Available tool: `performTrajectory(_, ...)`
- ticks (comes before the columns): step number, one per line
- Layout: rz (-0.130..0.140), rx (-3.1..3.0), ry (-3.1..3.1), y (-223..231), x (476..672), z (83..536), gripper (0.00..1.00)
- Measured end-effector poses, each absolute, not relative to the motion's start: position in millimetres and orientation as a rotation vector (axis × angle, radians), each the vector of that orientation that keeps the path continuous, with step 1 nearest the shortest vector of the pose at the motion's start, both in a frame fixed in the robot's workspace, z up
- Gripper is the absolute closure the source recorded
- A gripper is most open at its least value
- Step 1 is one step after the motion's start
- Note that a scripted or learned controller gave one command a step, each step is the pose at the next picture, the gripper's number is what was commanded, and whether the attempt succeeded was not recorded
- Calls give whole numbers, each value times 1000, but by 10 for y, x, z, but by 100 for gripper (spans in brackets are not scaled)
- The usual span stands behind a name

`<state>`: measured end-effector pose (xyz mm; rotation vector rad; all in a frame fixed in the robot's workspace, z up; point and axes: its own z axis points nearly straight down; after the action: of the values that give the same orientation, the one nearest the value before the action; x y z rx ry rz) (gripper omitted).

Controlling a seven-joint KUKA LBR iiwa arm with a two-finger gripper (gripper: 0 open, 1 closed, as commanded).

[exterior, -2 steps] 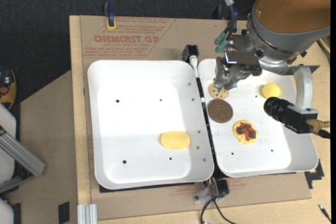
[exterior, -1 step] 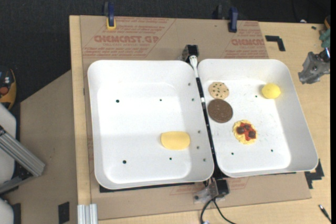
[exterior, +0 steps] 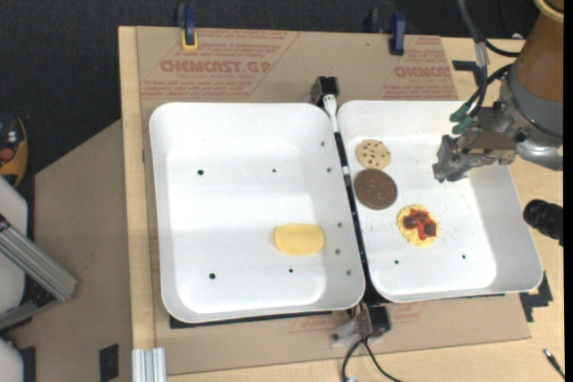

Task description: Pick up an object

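**binwatcher:** Yellow oval thing [exterior: 299, 240] sits alone in the left bin [exterior: 179, 192]. Right bin [exterior: 501, 273] has a chip cookie [exterior: 372, 154], a brown disc [exterior: 375, 190] just below it, and a mini pizza [exterior: 418, 224].

**kuka_fan:** And the gripper [exterior: 450, 167]?

**binwatcher:** Over the right bin, beside the cookie, nothing in it. Can't tell how its fingers stand.

The gripper [exterior: 450, 167] hangs over the right bin [exterior: 483, 277], near three cookies. A yellow one [exterior: 299, 240] lies in the left bin [exterior: 215, 192].
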<state>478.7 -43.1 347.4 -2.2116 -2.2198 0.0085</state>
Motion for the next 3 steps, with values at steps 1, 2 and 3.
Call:
performTrajectory(1,11,-2212,-2218,-108,4818,2472,100)
performTrajectory(2,-7,-2218,-2229,312,4798,2961,100)
performTrajectory(3,7,-2223,-2213,-129,4785,2398,100)
